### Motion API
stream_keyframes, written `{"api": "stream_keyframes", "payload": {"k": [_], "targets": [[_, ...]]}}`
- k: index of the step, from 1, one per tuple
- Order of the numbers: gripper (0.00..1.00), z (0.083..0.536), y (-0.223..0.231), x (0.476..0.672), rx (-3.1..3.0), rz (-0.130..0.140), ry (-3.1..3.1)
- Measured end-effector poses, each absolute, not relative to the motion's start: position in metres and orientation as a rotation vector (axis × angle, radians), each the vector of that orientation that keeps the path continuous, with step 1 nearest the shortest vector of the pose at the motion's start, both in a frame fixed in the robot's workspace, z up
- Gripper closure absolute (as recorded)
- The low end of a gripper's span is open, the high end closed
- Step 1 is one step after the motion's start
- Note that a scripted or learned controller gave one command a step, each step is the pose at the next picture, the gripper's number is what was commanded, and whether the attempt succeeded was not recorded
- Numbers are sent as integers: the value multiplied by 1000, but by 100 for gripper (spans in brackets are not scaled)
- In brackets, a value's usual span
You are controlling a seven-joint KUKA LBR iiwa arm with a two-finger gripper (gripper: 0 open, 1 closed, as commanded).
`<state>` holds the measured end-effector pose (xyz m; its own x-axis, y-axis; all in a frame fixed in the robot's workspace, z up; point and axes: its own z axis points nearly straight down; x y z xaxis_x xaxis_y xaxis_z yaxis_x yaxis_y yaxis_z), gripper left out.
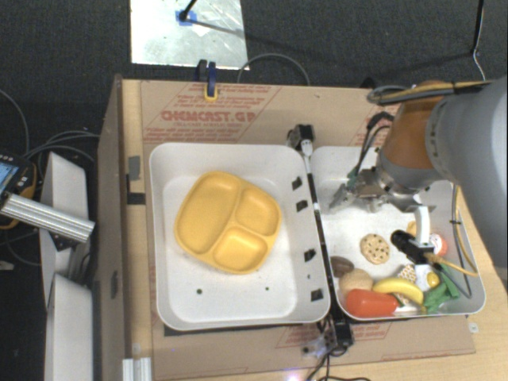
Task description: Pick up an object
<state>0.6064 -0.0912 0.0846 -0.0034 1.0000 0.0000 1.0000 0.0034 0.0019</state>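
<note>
The toy foods crowd the right bin's (476, 296) near corner: a round cookie (375, 248), a yellow banana (399, 290), a red pepper (371, 302), a tan lump (355, 280), green and orange pieces beside them. The gripper (363, 190) hangs above the bin's far half, apart from them; its grip cannot be told. The left bin (167, 213) holds 1 yellow divided tray (228, 221).

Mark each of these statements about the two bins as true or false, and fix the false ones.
1. The yellow divided plastic plate lies in the left white bin. True.
2. The round tan cookie sits on the plate. False: it lies in the right white bin.
3. The yellow toy banana lies near the right bin's front edge. True.
4. The hand hovers over the left bin. False: it is over the right bin.
</note>
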Motion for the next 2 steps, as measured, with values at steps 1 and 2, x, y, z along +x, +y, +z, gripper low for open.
{"api": "stream_keyframes", "payload": {"k": [1, 2], "targets": [[0, 84, -137, 536, 2229, -7, 2217], [100, 95, -134, 541, 2216, 4, 2221]]}}
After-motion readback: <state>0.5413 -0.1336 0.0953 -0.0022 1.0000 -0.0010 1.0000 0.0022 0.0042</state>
